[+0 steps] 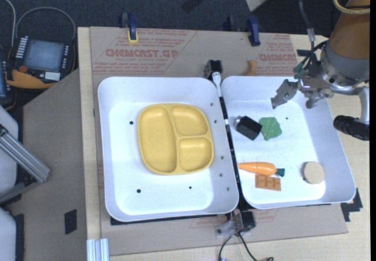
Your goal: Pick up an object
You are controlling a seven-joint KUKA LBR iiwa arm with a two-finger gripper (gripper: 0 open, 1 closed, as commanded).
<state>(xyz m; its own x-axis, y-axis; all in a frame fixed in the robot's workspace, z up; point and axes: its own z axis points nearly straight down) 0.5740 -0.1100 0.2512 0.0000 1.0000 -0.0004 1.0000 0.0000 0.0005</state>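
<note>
Nearest the camera, along the lower edge of the view, runs the front lip of the table (176, 236), a cardboard-topped surface carrying two shallow white bins side by side. Of the things on it, the left bin (117, 154) comes first in size, and it holds a yellow divided plate (175, 137) lying flat near its middle. The right bin (329, 160) holds the smaller pieces: a green crumpled item (271, 128) touching or just beside a black block (248, 127) near the bin's left wall, an orange carrot (258, 167) lying sideways lower down, a brown waffle-like tile (268, 182) just below the carrot, and a pale round piece (314, 172) toward the right wall.

The arm comes in from the right, and its jaws (296, 92) hang over the upper part of the right bin, well apart from every object and gripping nothing; whether they stand open or closed I cannot tell from this slant.

The step in hand looks like the approach, with no target yet committed. To do it well, I would pick an isolated piece, such as the pale round one. The green item is closer but crowded by the black block. Centre over the target before descending.
</note>
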